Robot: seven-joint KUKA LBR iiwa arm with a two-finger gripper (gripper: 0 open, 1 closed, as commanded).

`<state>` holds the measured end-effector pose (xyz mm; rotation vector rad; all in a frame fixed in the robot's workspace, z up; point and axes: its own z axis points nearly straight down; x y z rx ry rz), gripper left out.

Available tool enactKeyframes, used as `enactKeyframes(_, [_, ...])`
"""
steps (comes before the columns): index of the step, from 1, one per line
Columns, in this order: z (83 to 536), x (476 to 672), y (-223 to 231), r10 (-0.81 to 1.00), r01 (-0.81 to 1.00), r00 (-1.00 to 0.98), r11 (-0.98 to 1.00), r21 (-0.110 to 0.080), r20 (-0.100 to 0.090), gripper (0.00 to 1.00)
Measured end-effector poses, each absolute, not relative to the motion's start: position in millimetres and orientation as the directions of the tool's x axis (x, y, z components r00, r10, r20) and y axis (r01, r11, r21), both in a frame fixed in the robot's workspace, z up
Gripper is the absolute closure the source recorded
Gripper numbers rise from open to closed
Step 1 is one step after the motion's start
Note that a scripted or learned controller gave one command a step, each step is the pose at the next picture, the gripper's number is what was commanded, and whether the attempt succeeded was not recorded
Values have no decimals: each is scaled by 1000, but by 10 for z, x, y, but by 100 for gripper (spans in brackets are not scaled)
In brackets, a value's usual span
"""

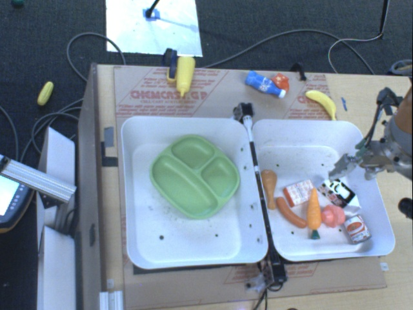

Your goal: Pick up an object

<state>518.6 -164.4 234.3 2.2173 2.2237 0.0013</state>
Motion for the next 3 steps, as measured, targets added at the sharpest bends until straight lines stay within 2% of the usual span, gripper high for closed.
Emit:
enactKeyframes(1, [956, 5281, -1210, 1000, 1000, -3, 3, -2, 1, 0])
enactKeyframes(2, [1072, 5298, -1216, 1000, 1000, -2, 2, 3, 0, 100])
enactKeyframes(3, [1857, 5449, -519, 1000, 1000, -5, 5, 5, 2, 100])
